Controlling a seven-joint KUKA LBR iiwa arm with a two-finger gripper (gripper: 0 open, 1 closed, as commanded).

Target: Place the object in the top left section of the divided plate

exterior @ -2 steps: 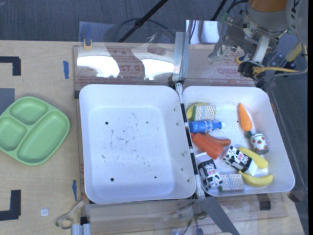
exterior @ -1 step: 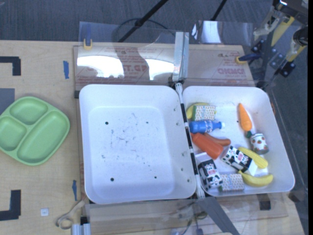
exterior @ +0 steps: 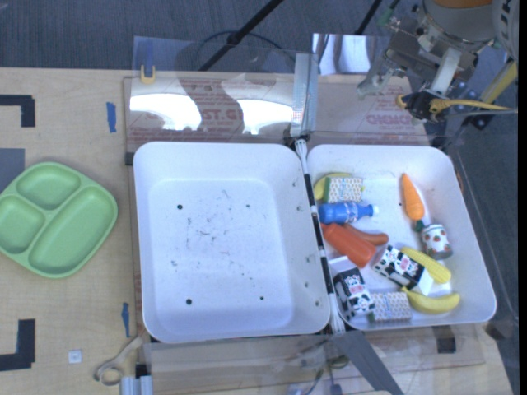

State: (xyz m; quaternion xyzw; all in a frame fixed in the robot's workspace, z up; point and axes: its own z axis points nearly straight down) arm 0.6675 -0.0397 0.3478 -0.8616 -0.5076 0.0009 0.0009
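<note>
While the claw [exterior: 409, 85] hangs past the table's far right edge, grip state unreadable, nothing is picked; toys crowd the right bin [exterior: 473, 220]; green divided plate [exterior: 56, 218] waits at left edge.

Divided plate [exterior: 56, 219]: light green, rounded, three sections; lies flat on wooden bench at far left, well apart from left bin. Two small sections toward its upper and left side, one long section along lower right. Candidate objects in right bin: carrot [exterior: 412, 197] upright near far wall; blue bottle [exterior: 345, 213] on its side; banana [exterior: 434, 302] at front edge.
</note>
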